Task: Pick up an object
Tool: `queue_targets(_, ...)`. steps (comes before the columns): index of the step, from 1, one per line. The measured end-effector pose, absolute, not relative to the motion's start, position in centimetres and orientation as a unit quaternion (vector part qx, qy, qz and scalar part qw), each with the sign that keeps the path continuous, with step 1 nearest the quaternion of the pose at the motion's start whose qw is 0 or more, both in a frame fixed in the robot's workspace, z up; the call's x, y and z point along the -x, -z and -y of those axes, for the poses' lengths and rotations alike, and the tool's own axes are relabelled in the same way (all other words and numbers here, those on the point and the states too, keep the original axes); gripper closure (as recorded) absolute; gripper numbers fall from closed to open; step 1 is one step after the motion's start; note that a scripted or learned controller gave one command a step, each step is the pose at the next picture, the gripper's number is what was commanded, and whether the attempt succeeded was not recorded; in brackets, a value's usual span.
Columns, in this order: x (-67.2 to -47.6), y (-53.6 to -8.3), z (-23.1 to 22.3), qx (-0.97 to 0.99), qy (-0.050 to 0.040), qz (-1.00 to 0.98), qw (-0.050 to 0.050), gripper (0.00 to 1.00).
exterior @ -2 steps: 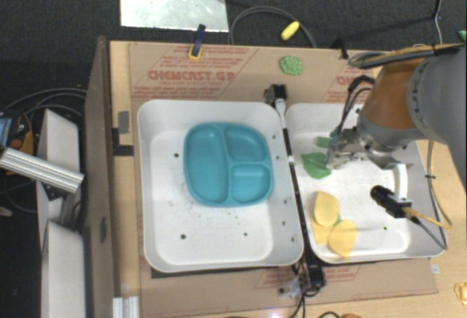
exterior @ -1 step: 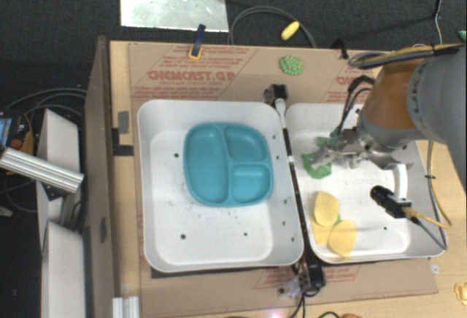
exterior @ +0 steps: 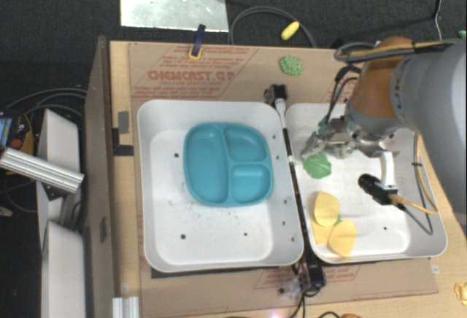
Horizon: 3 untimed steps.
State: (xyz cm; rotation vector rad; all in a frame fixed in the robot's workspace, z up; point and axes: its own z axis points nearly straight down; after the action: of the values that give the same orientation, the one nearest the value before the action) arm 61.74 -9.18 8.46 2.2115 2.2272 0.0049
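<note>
In the right bin (exterior: 416,233), a small green object (exterior: 317,165) lies near the left wall. My gripper (exterior: 323,144) hangs just above and behind it, its metal tip close to the object's upper edge; whether they touch I cannot tell. Two yellow objects lie toward the bin's front, one (exterior: 325,208) behind the other (exterior: 342,236), and they overlap slightly. The grey arm with its orange band (exterior: 379,87) reaches in from the right.
The left bin (exterior: 164,236) holds a blue divided plate (exterior: 228,163). On the cardboard behind the bins sit a green knobbly piece (exterior: 291,65) and a yellow piece (exterior: 290,30). A black clip (exterior: 276,96) sits where the bins meet.
</note>
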Motion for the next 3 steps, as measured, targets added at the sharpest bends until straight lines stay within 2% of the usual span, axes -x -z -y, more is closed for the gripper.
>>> queue_targets(1, -61.8, -8.5, 10.2, -0.707, -0.0011, -0.708, 0.001, 0.00)
queue_targets(2, -59.8, -11.7, 10.2, -0.707, -0.0008, -0.707, 0.000, 0.00)
queue_targets(3, -51.3, -8.4, 8.6, -0.707, 0.0024, -0.707, -0.005, 0.00)
